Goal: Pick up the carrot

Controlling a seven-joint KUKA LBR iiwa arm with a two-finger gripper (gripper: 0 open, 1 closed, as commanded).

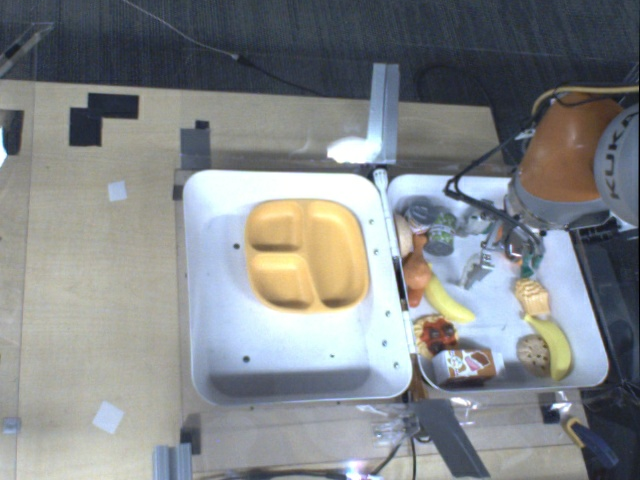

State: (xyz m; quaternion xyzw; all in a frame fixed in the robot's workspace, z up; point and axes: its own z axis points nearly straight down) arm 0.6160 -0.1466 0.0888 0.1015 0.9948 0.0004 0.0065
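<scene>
Gripper [484,265] hung with fingers slightly spread and nothing between them, mid right bin [590,298], while the carrot [417,269] sat jammed against the left wall beside a banana [449,302], so a grab could've easily clipped either.

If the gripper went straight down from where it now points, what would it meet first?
Probably bare floor of the right bin. The gripper hangs right of the carrot and above the banana; depth is hard to judge from this slanted view.

Fixed overhead camera looks slantwise onto both bins [200,268].
</scene>
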